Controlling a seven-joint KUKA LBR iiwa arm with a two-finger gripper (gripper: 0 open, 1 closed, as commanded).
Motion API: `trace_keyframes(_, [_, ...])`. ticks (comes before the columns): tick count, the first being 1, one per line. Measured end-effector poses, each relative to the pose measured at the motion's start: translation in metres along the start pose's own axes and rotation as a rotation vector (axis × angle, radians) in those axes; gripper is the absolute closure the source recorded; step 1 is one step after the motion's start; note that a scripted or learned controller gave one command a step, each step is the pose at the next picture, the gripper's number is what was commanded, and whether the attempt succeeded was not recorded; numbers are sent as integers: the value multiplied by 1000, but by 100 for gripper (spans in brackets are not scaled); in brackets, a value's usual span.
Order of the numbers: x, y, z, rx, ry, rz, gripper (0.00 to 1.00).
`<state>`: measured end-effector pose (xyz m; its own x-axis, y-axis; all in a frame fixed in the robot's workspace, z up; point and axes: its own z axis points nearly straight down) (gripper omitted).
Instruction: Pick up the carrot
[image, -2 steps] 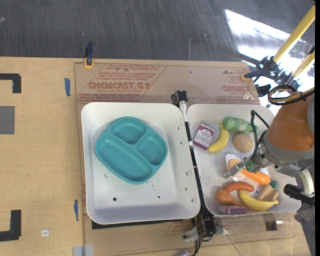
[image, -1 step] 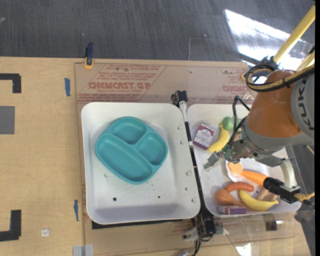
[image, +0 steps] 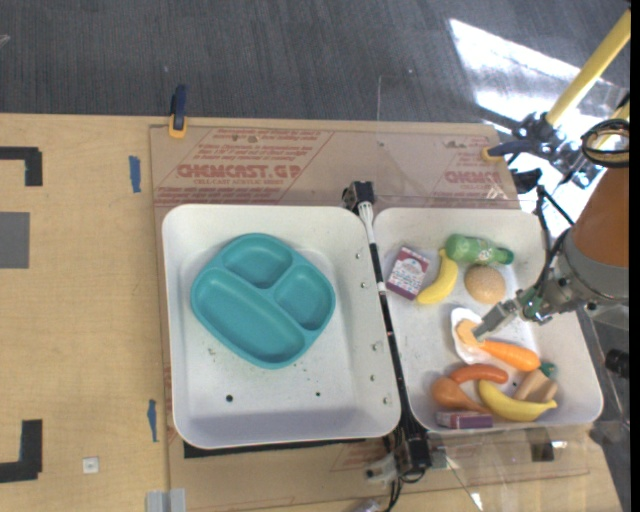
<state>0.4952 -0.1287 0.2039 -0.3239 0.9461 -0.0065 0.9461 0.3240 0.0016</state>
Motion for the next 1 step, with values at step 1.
trace_keyframes(1, [22, 16, 108, -6, -1, 79, 100])
